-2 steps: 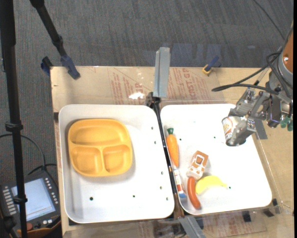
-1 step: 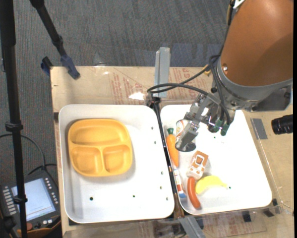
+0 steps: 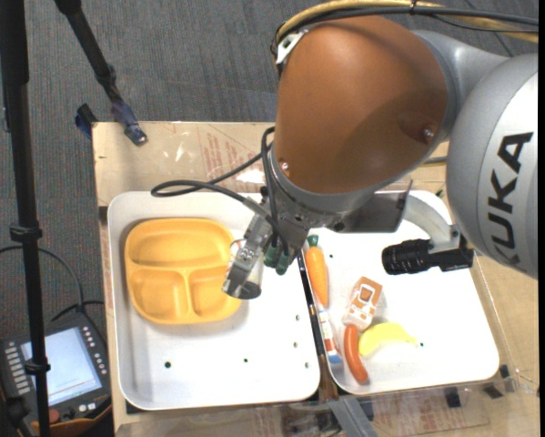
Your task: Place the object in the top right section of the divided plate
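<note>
The yellow divided plate (image 3: pixel 163 244) lies in the left white bin (image 3: pixel 208 371), toward its upper left. My gripper (image 3: pixel 243 276) hangs over the plate's right rim, beside its right-hand sections, and points down and to the left. A green-tipped part shows just to the gripper's right. I see no object clearly held. In the right bin (image 3: pixel 454 326) lie an orange carrot (image 3: pixel 317 276), an orange and white packet (image 3: pixel 364 302), a yellow banana-shaped piece (image 3: pixel 388 339) and a red sausage (image 3: pixel 354 354).
The arm's big orange and grey body covers the upper middle and hides the bins' far edges. A black cylindrical part (image 3: pixel 425 257) sits over the right bin. A black stand (image 3: pixel 22 198) rises at the left, with a teach pendant (image 3: pixel 58 367) below it.
</note>
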`<control>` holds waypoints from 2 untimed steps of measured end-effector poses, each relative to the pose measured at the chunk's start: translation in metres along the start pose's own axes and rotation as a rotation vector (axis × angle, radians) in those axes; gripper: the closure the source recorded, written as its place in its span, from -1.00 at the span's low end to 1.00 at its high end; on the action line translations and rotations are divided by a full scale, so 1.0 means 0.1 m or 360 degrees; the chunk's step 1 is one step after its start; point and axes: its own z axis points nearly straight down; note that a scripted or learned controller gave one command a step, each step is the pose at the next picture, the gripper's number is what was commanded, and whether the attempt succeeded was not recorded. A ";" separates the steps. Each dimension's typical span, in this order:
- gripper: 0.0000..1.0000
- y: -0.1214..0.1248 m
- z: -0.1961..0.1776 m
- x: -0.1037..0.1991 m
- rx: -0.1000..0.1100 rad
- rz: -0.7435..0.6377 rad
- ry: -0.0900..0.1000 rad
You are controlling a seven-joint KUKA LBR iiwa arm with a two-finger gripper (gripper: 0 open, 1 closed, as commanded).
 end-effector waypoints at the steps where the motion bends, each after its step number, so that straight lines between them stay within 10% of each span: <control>1: 1.00 -0.51 1.22 -0.32 0.0002 0.0005 0.0004; 2: 1.00 0.25 1.61 -0.35 -0.0002 -0.0347 0.0001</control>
